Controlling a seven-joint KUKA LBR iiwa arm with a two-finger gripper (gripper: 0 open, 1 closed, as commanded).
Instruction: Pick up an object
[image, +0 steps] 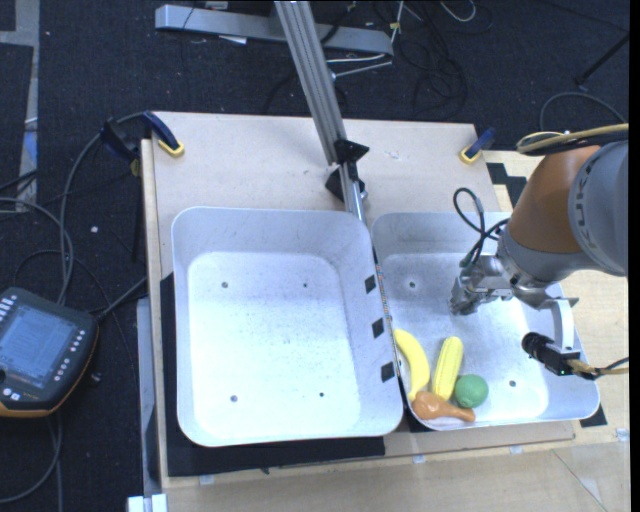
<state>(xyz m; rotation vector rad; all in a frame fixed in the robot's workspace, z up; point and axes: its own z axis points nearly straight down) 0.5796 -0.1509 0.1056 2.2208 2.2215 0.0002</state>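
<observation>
A handheld control pendant (38, 350) lies left of the bench (260, 165).

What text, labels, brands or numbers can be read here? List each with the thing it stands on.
No text reads clearly.
Handheld pendant on the floor: its lit screen shows rows too small and blurred to read.
Arm's orange band: no lettering visible.
White bins: unmarked apart from specks and small holes.

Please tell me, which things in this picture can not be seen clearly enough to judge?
- The hand, camera view: small and dark under the wrist, so its state is unclear.
- Orange object, camera view: partly tucked under the banana and corn; its identity is unclear.
- Right bin, camera view: the arm covers its far right part.
- Green ball, camera view: too small to identify.
</observation>
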